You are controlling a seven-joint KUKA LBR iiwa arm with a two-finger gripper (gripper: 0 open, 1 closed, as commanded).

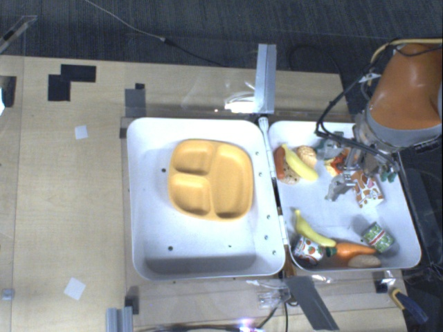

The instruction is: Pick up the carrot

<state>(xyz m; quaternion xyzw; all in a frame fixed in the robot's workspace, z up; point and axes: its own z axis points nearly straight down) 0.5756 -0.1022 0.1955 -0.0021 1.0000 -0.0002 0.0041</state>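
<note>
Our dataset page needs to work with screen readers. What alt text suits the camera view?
A grey and orange robot arm's tool hovers in the right white bin, above a carrot lying at the near edge beside a banana. The left bin holds a yellow divided tray.

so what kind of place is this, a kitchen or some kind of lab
Most likely a robotics lab or test bench, not a kitchen. Two shallow white bins sit side by side on a wooden bench. A grey arm with an orange band reaches over toy food such as a carrot, and cables trail across the floor.
</note>
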